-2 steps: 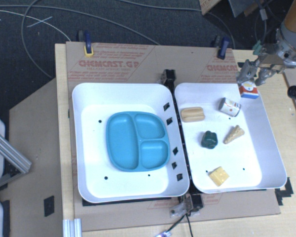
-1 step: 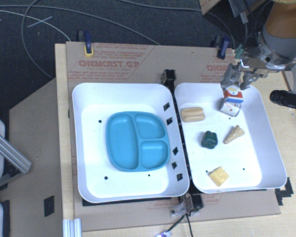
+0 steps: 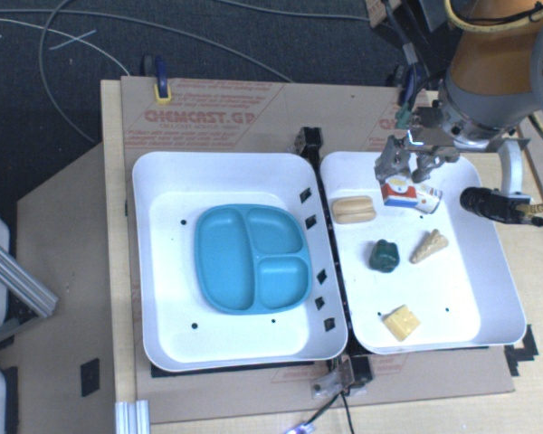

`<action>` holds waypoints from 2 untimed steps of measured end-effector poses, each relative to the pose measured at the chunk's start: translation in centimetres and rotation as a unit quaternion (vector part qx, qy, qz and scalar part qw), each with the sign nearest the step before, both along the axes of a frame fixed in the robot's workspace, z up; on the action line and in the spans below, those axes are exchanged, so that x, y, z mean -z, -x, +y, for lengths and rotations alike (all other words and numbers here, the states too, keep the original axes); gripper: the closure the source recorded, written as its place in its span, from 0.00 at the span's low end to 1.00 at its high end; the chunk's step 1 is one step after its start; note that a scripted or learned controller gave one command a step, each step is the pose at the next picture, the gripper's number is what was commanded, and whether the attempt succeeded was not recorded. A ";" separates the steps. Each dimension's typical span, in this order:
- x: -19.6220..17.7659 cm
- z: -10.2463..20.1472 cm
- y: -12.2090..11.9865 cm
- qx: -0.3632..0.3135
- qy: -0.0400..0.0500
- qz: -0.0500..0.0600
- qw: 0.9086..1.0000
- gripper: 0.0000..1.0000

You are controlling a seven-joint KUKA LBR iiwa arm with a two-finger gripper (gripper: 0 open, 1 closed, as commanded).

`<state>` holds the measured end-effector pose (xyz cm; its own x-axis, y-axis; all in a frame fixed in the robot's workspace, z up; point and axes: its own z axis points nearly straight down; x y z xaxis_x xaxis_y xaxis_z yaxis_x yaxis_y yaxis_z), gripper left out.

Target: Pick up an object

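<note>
Target item: a small red, white and blue carton (image 3: 405,193) lying in the right bin (image 3: 498,283), near that bin's far wall. My gripper (image 3: 407,167) hangs directly over the carton, close above it; whether its digits are spread or pressed together I cannot tell, because the wrist blocks the line of sight. Nothing is visibly between them.

Procedure, as I judge it: keep centred over the carton, descend straight, straddle its narrow sides, close, then lift vertically. Risk: the bread roll (image 3: 353,210) lies just left of the carton and could be nudged.

Other contents of the right bin, relative to the carton: a dark green lump (image 3: 385,256) nearer the camera, a tan wedge (image 3: 429,246) beside that lump, and a yellow block (image 3: 401,322) near the front rim.

The left bin (image 3: 163,269), on the far side of the roll from the carton, holds a blue divided plate (image 3: 252,259).
</note>
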<state>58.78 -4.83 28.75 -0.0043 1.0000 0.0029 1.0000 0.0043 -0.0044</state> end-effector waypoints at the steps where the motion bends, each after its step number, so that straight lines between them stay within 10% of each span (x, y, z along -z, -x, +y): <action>1: 0.8 5.0 1.8 -0.001 0.000 0.000 1.000 1.00; 2: 2.3 10.1 1.6 0.000 0.001 0.000 1.000 1.00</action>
